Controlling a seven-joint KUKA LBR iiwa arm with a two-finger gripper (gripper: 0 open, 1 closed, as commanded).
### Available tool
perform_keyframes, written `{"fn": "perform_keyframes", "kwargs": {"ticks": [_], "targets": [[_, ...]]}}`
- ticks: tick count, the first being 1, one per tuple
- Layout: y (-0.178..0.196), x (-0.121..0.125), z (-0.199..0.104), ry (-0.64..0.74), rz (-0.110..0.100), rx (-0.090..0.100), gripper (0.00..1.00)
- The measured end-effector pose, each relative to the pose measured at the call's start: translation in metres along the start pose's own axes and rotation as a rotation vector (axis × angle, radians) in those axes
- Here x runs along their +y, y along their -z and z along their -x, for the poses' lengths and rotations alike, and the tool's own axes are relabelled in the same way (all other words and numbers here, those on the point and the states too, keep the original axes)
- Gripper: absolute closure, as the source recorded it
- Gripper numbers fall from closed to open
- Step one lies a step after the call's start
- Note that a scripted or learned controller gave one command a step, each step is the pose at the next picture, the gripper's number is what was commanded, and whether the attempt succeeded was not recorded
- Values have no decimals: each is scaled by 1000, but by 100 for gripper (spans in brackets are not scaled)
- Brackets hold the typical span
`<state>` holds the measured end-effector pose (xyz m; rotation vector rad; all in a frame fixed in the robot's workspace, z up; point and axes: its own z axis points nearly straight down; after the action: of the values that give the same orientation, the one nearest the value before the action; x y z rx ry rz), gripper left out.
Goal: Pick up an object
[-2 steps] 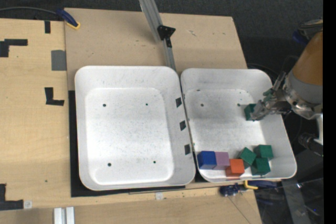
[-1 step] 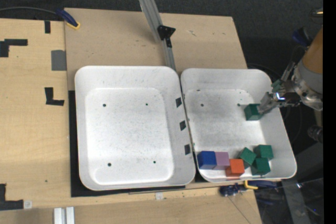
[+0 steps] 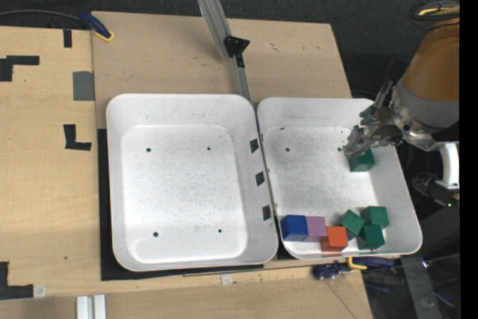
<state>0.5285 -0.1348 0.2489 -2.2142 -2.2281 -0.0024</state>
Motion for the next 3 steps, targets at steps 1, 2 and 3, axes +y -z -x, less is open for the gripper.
{"fn": "perform_keyframes", "kwargs": {"ticks": [1, 2, 3], "targets": [[-9, -5, -50, -1, -3, 0, 100], [-20, -1, -110, 1, -4, 0, 100], [-10, 1, -161, 1, -2, 0, 100]]}}
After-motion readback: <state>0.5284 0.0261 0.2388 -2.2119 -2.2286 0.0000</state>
